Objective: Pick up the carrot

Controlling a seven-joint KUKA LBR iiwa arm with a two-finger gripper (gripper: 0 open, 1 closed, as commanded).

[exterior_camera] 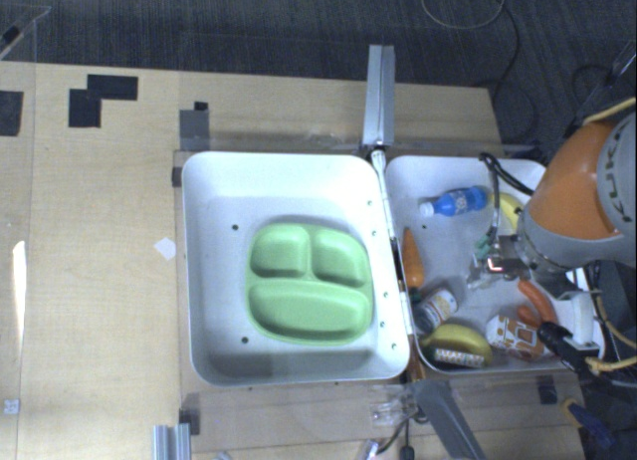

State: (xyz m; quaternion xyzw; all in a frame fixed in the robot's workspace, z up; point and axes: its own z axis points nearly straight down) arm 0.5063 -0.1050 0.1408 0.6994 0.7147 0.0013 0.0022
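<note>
The slim orange carrot (411, 260) lies left of the claw (490, 267), against the right white plastic bin's (458, 171) left wall. The claw's grip I cannot tell. The pale wooden counter (90, 279) meets dark carpet (249, 0) beyond.

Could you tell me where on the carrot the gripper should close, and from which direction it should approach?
I would grip the carrot at its middle, coming straight down from above. It lies flat and lengthwise along the right bin's left wall, so the fingers should probably close across its narrow width. The wall-side finger has little room, and a small jar sits near its lower end.
</note>
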